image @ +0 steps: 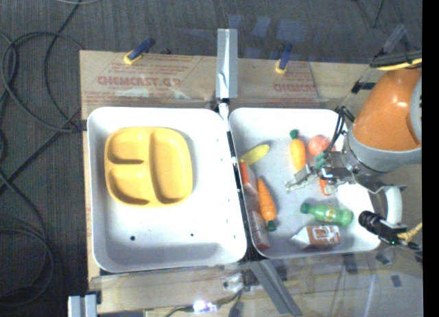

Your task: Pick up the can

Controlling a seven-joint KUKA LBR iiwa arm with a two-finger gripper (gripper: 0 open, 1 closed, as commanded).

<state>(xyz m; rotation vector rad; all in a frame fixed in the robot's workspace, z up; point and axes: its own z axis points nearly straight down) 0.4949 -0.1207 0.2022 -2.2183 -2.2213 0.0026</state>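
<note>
In the right bin (274, 120), a small red-and-white cylinder that looks like the can (326, 186) lies mostly hidden under the wrist. My gripper (302, 178) reaches in from the right and hangs low over the bin's middle right, pointing left. Its tip is just left of that red-and-white item, between a carrot (297, 153) behind it and a green bottle (328, 213) in front. I see nothing held in it. The orange band of the arm (387, 120) covers the bin's right rim.
The right bin also holds a yellow banana (255, 152), a red tomato (317, 144), a second carrot (266, 202), a brown-labelled packet (321, 235) and a clear bottle (256, 228) along the left wall. The left bin (164, 240) holds a yellow divided plate (149, 165).
</note>
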